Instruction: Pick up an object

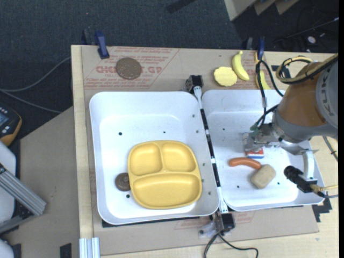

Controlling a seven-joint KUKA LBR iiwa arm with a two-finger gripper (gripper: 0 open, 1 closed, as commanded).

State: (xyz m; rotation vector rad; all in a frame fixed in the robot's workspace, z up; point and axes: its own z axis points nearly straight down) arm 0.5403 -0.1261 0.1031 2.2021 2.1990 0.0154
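An orange sausage (244, 163) is seen in the right bin (231, 192), lying with its long axis across the bin, ends pointing toward the left and right walls. The gripper (255, 144) is positioned just above it; its state cannot be told.

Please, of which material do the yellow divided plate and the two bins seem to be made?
Yellow divided plate: probably plastic, smooth, semi-matte; soft highlights and rounded moulded compartments suggest it. Left bin and right bin: probably thin moulded plastic, glossy white, with rounded corners and glare.
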